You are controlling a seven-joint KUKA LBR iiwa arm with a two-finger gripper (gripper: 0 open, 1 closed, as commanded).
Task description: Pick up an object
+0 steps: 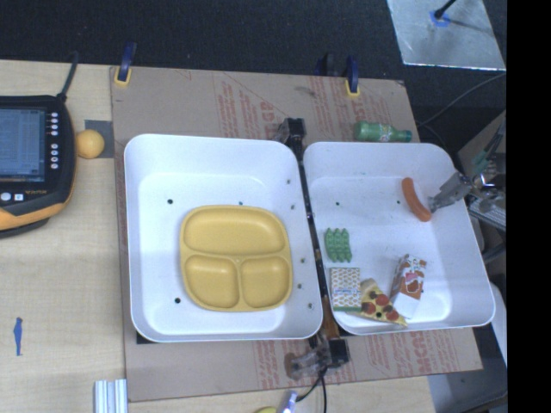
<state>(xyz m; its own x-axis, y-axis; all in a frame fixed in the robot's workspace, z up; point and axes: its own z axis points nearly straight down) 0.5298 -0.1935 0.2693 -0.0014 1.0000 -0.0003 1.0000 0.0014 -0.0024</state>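
From the overhead camera, your grey two-finger gripper (441, 198) hangs over the right white bin (465, 317), its tips just beside the orange sausage-shaped toy (416, 199); whether it is spread or clenched I cannot tell. Centre over the sausage before descending. The bin wall sits near; the green ridged block (337, 243) lies well apart.
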